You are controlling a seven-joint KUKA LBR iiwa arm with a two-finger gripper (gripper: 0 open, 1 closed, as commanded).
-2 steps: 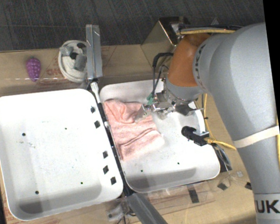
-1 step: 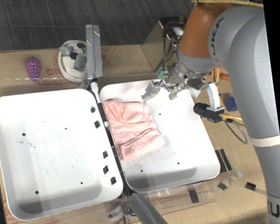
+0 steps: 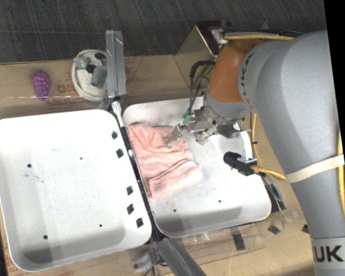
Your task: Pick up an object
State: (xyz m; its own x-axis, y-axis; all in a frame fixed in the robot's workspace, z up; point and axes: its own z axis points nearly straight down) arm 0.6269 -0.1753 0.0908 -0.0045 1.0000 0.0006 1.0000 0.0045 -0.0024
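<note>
claw (image 3: 181, 133) at the pink cloth's (image 3: 163, 161) edge in the right bin (image 3: 232, 211)

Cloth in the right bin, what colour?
Pale pink, a crumpled cloth in the right bin, seen clearly in the camera view.

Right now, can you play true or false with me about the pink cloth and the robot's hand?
1. The pink cloth lies in the right bin. True.
2. The cloth is folded into a neat square. False: it lies crumpled, with wrinkles and an uneven edge.
3. The hand is at the cloth's upper right edge. True.
4. A purple toy sits inside the left bin. False: the purple thing lies on the bench, outside the left bin.
5. The arm has an orange band above the wrist. True.
</note>
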